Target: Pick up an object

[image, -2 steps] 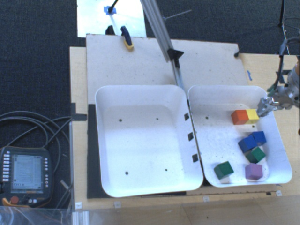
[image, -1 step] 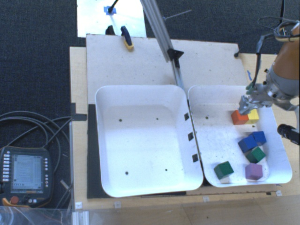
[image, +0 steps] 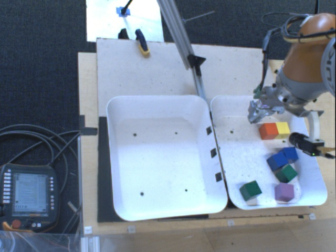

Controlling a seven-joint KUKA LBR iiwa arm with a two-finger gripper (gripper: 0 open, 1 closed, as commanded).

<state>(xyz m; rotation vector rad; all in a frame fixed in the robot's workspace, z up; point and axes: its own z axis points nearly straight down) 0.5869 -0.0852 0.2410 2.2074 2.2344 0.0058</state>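
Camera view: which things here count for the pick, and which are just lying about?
For the job: gripper; right bin with orange block, yellow block, blue block, two green blocks, purple block.
Lying about: left bin, teach pendant, clamp.

Arm (image: 310, 56) enters from the right edge, upper part of the view. Orange band at the top, grey wrist section below it, bent downward and leftward. Dark cable loops over the orange part and runs down the left side of the wrist. Gripper (image: 255, 114) at the arm's lower left end, metallic, pointing down and slightly left. Finger gap too small and blurred to judge
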